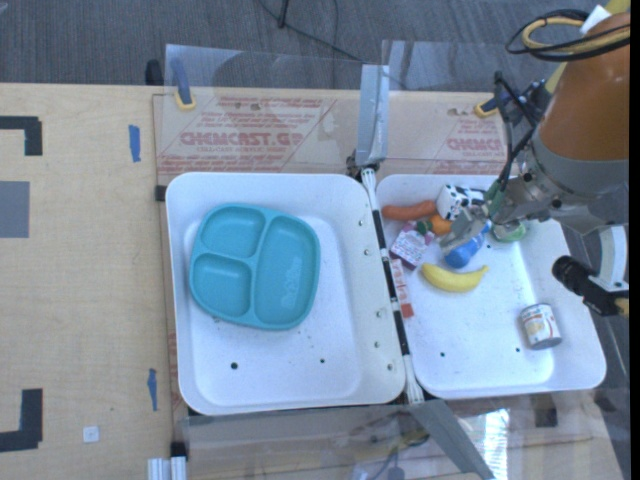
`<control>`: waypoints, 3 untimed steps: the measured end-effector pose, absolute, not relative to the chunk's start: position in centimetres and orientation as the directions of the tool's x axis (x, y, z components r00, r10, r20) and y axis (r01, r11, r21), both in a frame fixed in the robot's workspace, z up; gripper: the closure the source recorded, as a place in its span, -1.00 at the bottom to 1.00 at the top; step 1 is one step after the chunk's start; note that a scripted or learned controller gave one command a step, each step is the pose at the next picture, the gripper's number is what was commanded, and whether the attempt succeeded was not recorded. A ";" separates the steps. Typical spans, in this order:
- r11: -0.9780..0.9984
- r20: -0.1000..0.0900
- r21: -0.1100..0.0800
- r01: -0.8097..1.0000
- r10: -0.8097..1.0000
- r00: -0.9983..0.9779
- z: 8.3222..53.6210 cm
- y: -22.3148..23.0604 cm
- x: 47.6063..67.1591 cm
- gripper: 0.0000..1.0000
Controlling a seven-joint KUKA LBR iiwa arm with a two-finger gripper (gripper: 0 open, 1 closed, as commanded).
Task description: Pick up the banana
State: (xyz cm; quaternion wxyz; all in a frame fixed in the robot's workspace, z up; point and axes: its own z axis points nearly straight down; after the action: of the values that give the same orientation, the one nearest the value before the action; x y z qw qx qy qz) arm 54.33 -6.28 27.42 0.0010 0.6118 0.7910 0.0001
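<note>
We see two shallow white bins side by side on the desk (80, 268). The left bin (200, 368) holds a blue divided plate (255, 266), lying flat in its far-left part. The right bin (480, 368) holds the clutter. The banana (453, 277) lies flat near the middle of that bin, curved, with its ends pointing up toward the far side. Just beyond it sits a blue object (462, 253), touching or nearly touching the banana. Farther back lies an orange carrot (410, 210), beside a small black-and-white toy (455, 202), and a red-and-white packet (407, 247) rests close to the divider between the bins. A small can (539, 325) lies on its side near the right edge, well apart from the banana.

The arm (585, 108) comes in from the right, and the tool (470, 228) hangs over the cluster just beyond the banana, above the blue object. We cannot tell how far it is open, and we see nothing gripped in it.
</note>
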 end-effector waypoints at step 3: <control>0.539 -0.015 0.011 0.843 0.843 -0.538 10.1 -10.3 60.1 1.00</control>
State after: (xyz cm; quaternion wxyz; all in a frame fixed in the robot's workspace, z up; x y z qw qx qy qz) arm 60.14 -10.26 10.09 0.0092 0.4803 0.8770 0.0015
